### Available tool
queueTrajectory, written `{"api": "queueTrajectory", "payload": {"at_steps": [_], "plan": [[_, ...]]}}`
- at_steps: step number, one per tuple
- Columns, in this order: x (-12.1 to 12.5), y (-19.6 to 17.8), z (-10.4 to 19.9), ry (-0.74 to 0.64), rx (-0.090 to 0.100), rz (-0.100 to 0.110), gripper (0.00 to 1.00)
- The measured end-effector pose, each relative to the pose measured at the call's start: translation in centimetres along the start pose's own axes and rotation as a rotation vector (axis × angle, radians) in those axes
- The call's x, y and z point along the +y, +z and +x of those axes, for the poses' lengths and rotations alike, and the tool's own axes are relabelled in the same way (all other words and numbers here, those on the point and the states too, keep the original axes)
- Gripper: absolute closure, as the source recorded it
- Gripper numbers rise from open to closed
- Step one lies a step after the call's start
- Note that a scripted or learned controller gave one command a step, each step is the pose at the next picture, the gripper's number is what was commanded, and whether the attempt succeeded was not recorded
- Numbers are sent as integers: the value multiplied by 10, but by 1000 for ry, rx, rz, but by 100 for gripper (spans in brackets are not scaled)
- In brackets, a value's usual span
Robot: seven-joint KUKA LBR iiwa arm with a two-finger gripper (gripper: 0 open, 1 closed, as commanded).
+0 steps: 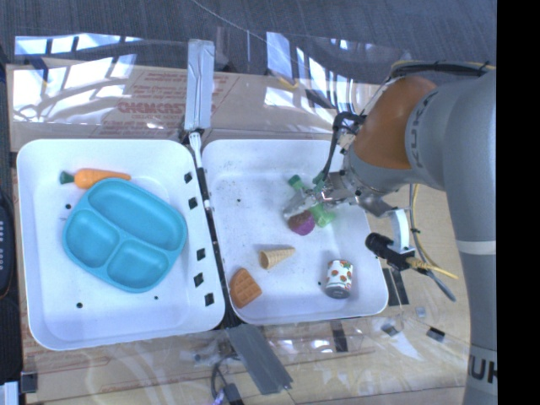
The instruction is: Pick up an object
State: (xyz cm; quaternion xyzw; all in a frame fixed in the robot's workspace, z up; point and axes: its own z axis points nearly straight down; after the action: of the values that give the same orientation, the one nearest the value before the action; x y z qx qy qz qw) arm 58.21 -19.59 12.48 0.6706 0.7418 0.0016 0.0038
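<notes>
My gripper is low in the right bin, towards its right side, reaching in from the grey arm with the orange band. A purple toy with green parts lies directly beneath it, touching or nearly touching it. The arm's wrist partly covers the toy. A tan ice-cream cone lies on its side below and left of the gripper. An orange waffle-like piece rests near the bin's front left. A small printed can stands at the front right.
The left bin holds a blue divided plate and an orange carrot at its upper left. A ridge with black clips separates the two bins. Cables and a black fitting hang beside the right bin's right wall.
</notes>
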Motion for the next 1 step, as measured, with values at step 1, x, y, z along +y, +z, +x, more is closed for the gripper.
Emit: {"api": "queueTrajectory", "payload": {"at_steps": [1], "plan": [[-6, 32, 14, -125, 6, 11, 0]]}}
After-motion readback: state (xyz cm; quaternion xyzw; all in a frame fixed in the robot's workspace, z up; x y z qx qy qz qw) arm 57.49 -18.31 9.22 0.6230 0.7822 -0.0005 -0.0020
